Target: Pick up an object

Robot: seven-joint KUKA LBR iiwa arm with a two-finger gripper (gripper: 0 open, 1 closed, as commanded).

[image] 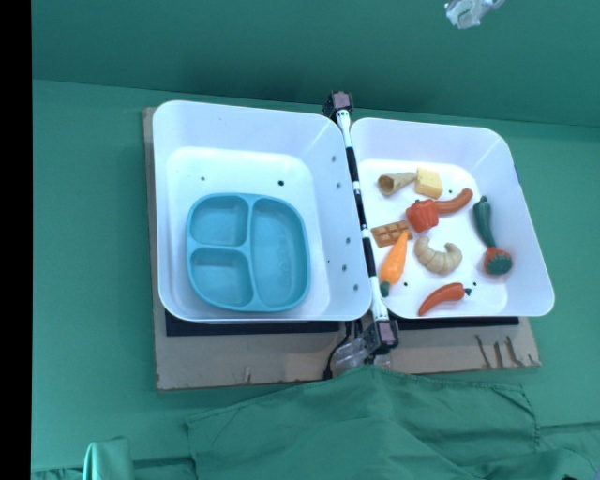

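Leftmost, a white left bin [169, 141] carrying a blue divided plate [248, 251], flat on the floor of it. Next, a black-and-white bar [354, 178] between the bins. Then the right bin [525, 272], with all the small toy foods scattered in it: a waffle square [390, 232] and an orange carrot [395, 260] close to the bar, a cone [396, 181] and a yellow block [428, 182] toward the far wall, a red pepper [422, 216] touching a sausage [457, 201], a pale croissant [439, 253] in the middle, a red chili [442, 297] near the front wall. High above the far side, well apart from everything, the gripper [467, 11]; too small and blurred to tell whether spread or closed, and nothing visibly held. Further right, a green chili [483, 221] and a round red-and-green piece [498, 262].

Probably light, hard and smooth plastic, likely to slip or skid rather than break. Best bet: the croissant, lying clear of its neighbours; take across the thick middle of the curve, not the tapering ends. Avoid the pepper and sausage pair, too crowded.

No brand, label or readable writing anywhere.
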